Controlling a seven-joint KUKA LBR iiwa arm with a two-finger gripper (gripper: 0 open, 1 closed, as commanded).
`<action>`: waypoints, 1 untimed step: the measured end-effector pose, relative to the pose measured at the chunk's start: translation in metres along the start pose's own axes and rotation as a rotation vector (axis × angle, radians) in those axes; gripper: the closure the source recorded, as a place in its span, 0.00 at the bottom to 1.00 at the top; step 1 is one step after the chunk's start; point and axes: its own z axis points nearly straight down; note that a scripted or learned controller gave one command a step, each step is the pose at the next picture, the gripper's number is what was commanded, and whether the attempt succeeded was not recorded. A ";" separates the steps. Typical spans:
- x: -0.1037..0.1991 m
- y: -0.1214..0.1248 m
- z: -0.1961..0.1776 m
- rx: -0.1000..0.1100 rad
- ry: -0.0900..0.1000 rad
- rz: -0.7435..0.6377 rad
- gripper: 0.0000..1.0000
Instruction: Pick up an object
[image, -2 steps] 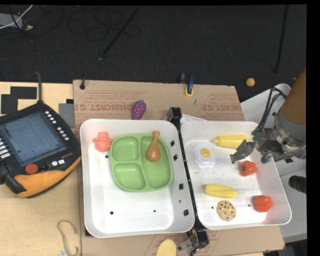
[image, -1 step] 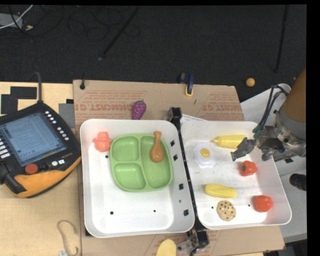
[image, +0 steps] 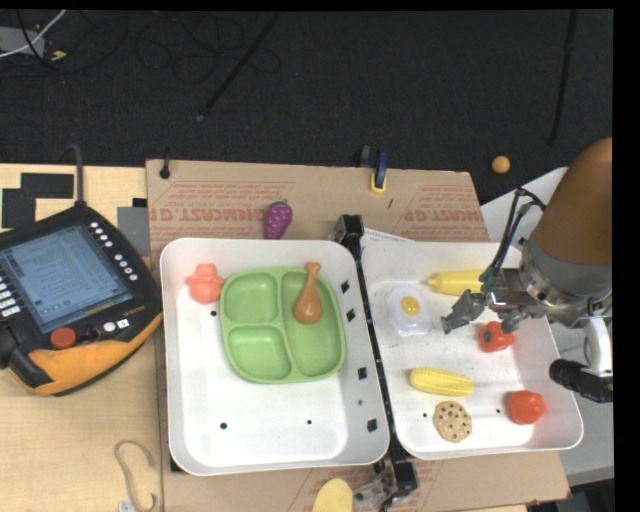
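Observation:
My gripper (image: 478, 322) hangs over the right bin (image: 565, 435), its fingers spread open with nothing between them. Its left finger (image: 455, 318) points toward a fried egg (image: 408, 308). A small red pepper (image: 493, 338) lies just below and to the right of the fingertips, apart from them. A yellow banana-like piece (image: 455, 282) lies behind the gripper. Nearer the front of this bin are a corn cob (image: 441, 381), a cookie (image: 452, 421) and a red tomato (image: 525, 405).
The left bin (image: 200, 420) holds a green divided plate (image: 262, 352) with a drumstick (image: 309, 295) on it, and a pink toy (image: 204, 284) beside it. Purple grapes (image: 278, 217) lie on the cardboard behind. A teach pendant (image: 60, 290) sits at the far left.

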 end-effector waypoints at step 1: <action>-0.003 0.009 0.052 -0.001 0.000 0.002 0.00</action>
